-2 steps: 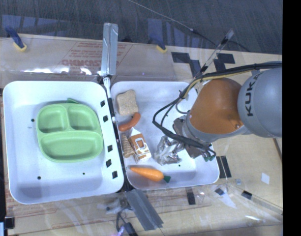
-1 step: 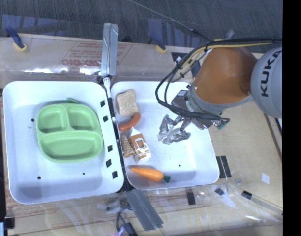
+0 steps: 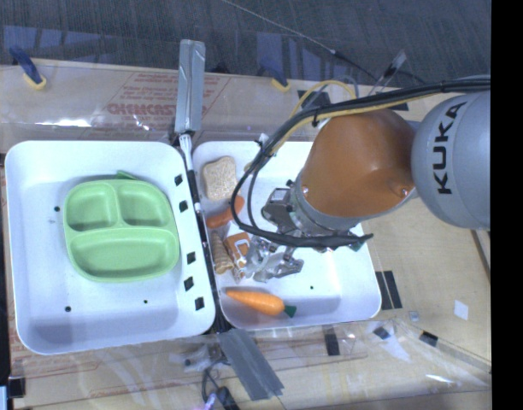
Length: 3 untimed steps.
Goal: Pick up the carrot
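Looming closest to the lens, the grey arm [image 3: 454, 165] and its orange band [image 3: 360, 165] cover much of the right-hand bin [image 3: 355, 293]; the thing to be fetched lies below them in the picture. Orange and tapering, the carrot [image 3: 254, 300] rests on the floor of that bin near its front wall, towards the front-left corner. Its long axis runs nearly level across the view, dipping slightly to the right. The thin tip points left, towards the divider between the bins, and the green stub points right.

Just above the carrot in the picture, near but apart from it, hangs the gripper [image 3: 274, 263], over the middle of the bin. Whether its jaws stand apart or together cannot be told; nothing can be made out in its grasp. By my judgement the coming move runs towards the front wall, with the jaws set across the carrot's width.

Beside the gripper lie other small food pieces, a brownish one [image 3: 234, 248] and a beige slab [image 3: 219, 178]. A green divided plate [image 3: 120, 229] sits in the left bin [image 3: 31, 254].
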Each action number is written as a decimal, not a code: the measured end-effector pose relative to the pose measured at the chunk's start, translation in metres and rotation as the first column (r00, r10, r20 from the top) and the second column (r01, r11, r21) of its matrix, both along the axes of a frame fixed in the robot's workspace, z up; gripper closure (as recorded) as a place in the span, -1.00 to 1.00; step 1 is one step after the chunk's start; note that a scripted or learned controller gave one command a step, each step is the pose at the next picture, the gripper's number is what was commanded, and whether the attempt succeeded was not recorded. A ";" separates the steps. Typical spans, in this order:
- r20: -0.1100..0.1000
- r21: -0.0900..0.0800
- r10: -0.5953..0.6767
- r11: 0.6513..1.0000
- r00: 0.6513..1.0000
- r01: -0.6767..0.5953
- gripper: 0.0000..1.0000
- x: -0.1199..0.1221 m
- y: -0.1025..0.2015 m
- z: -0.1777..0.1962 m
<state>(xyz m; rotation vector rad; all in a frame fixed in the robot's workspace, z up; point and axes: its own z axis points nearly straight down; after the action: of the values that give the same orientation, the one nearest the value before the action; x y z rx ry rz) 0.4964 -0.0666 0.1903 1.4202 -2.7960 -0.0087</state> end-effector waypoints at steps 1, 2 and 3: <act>0.006 0.000 0.085 0.996 0.996 -0.085 1.00 -0.016 0.066 0.032; 0.005 0.004 0.576 0.817 0.817 -0.576 1.00 0.007 0.023 -0.003; 0.002 0.005 0.663 0.748 0.748 -0.663 1.00 -0.021 0.116 -0.002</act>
<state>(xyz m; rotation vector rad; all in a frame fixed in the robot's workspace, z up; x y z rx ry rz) 0.4759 0.0497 0.1880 2.3208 -2.1111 -0.0127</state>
